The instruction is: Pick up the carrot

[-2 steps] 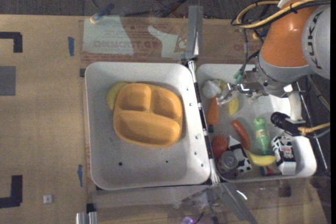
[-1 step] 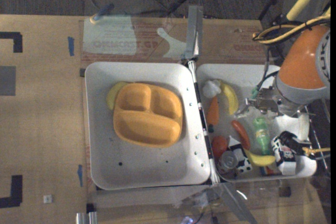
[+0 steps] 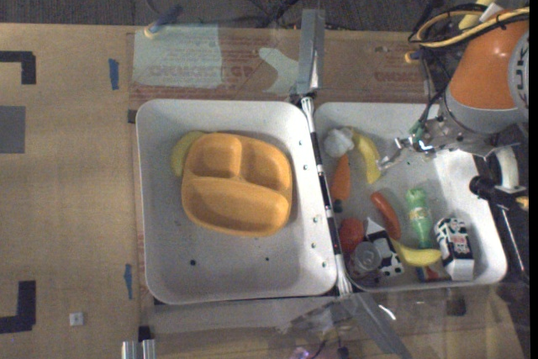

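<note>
Grey two-finger gripper [image 3: 402,149], below orange-banded wrist, over right white bin [image 3: 483,185] near its far edge; finger state: cannot tell. Beside it, yellow plastic banana [image 3: 368,157]. Slender orange toy carrot [image 3: 340,177] lies along bin's left wall, tip toward near edge. Judged light, rigid, smooth, likely slippery; best pinched across mid-length. Left bin holds orange divided tray [image 3: 237,183].

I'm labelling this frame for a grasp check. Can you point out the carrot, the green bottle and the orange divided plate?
carrot [image 3: 340,178]: camera view, middle of its orange body.
green bottle [image 3: 419,214]: camera view, middle of its body.
orange divided plate [image 3: 238,206]: camera view, floor of its large front compartment.
</note>
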You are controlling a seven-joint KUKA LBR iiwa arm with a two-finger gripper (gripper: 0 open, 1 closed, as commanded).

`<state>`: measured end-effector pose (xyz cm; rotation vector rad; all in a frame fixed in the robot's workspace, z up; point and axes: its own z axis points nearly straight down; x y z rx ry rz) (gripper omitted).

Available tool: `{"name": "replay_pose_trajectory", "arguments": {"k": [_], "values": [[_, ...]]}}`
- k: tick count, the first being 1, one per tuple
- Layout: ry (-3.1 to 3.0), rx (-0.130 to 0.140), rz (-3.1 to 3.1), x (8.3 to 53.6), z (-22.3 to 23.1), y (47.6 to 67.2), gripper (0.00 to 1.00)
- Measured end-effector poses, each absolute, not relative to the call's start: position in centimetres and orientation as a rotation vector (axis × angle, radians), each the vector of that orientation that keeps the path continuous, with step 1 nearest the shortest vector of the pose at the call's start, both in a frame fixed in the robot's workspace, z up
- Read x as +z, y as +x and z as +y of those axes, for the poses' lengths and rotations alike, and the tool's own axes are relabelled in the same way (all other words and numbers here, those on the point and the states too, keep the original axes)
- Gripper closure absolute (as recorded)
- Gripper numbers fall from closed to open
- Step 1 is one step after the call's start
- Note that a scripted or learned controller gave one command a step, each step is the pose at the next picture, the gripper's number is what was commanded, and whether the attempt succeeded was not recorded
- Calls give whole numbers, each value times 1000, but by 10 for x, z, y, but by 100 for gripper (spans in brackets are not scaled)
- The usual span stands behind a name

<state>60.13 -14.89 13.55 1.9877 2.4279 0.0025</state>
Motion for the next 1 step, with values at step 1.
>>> {"name": "replay_pose_trajectory", "arguments": {"k": [1], "values": [[1786, 2, 2581, 86, -200, 539, 0]]}}
